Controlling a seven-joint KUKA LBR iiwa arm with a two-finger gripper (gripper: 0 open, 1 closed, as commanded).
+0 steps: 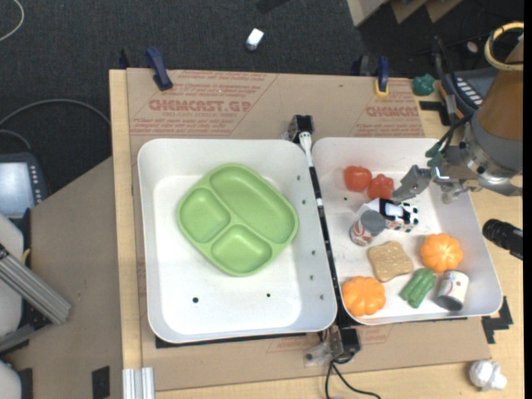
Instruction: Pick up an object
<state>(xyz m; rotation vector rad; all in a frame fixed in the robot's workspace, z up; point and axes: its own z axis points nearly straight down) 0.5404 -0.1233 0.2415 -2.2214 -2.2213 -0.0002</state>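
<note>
From my feed I see the table (249,98) topped with a tan board printed in red lettering, two blue clamps (158,66) gripping its far edge. Dark carpet (125,15) lies beyond, with a small white scrap (254,36) on it at 12 o'clock.

The left bin (158,223) carries a green divided plate (237,219) near its centre. The right bin (482,248) holds the clutter: two red pieces (366,180) towards 12 o'clock, a black-and-white cow toy (404,214) just below them, a grey-and-white cup-like item (364,227) beside it at 9 o'clock, a tan slice of bread (389,260) in the middle, an orange pumpkin (440,251) at 3 o'clock of the bread, a second orange one (364,295) at 7 o'clock, a green vegetable (417,288) and a small white can (451,289) along the near wall.

The arm comes in from 3 o'clock, and the tool (413,181) hangs over the right bin just above the cow toy. It is small and seen at a slant; I cannot tell how its fingers stand, nor whether it touches anything. The arm's upper body is cut off by the frame edge, and I cannot identify the objects at the picture's left border.
</note>
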